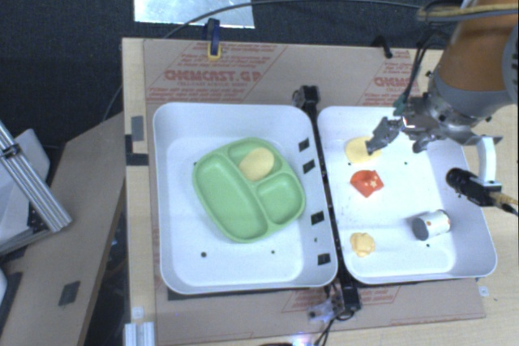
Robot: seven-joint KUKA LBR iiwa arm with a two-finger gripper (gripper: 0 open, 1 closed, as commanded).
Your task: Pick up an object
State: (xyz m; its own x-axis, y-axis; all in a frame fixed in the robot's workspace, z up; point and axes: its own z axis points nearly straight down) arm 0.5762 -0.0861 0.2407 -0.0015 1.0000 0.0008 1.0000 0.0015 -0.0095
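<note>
My gripper (379,139): tips low in the right white bin (466,259); opening cannot be told.
Pale yellow soft lump (357,149): touching my tips, left side.
Red angular block (366,182): just below them.

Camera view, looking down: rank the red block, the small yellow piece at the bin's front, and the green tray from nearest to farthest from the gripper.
1. Red block, right bin, just in front of the gripper.
2. Small yellow piece, right bin's front.
3. Green tray, left bin.
</note>
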